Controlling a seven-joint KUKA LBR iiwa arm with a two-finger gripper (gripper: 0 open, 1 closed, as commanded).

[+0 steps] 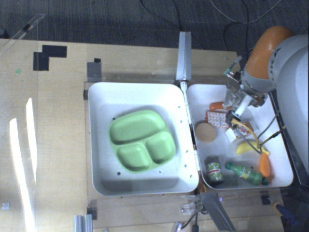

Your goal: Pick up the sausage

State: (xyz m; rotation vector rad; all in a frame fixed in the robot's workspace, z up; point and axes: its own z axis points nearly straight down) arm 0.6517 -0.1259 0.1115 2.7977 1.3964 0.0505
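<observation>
The gripper [235,114] hung low over the upper part of the right bin [285,178]; whether its fingers were spread or closed could not be told, and nothing was seen between them. Just to its left, near the bin's upper wall, lay a short reddish-orange piece judged to be the sausage [217,106], partly hidden by the gripper body. Immediately below that sat a red-and-white packet [217,119], and further left-below a round brown disc [206,132]. Below the gripper lay a yellow banana [246,148], an orange carrot [263,164], a green bottle [244,173] and a small can [214,171]. Well to the left, the other bin [96,129] held a green divided tray [142,140].

Judgement: the sausage is likely light, smooth and rounded, so liable to roll or slip. A hold across its middle, fingers square to its length, appears soundest, clear of the packet.
</observation>
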